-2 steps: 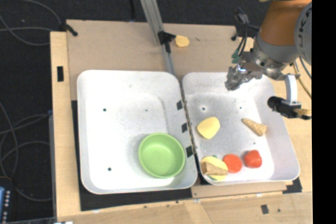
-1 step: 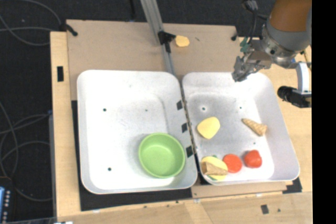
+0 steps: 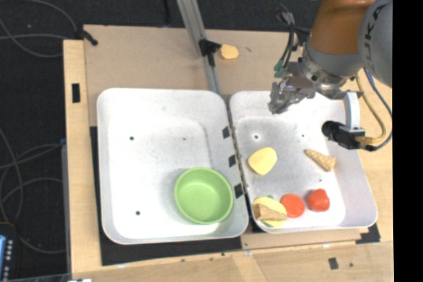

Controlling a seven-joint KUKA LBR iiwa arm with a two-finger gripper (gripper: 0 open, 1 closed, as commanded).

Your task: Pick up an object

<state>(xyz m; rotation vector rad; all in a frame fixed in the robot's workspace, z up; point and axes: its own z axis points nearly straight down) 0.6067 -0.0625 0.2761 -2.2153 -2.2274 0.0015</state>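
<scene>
Camera view: the gripper [image 3: 283, 101], whose state cannot be told, is seen above the right bin [image 3: 357, 168]'s far end, while the yellow piece [image 3: 262, 160] is found below-left, toward the near side.

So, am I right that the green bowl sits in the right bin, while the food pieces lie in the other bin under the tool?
Not quite: the camera view shows the green bowl in the left bin. The food pieces, such as the yellow piece, lie in the right bin, where the tool hangs.
</scene>
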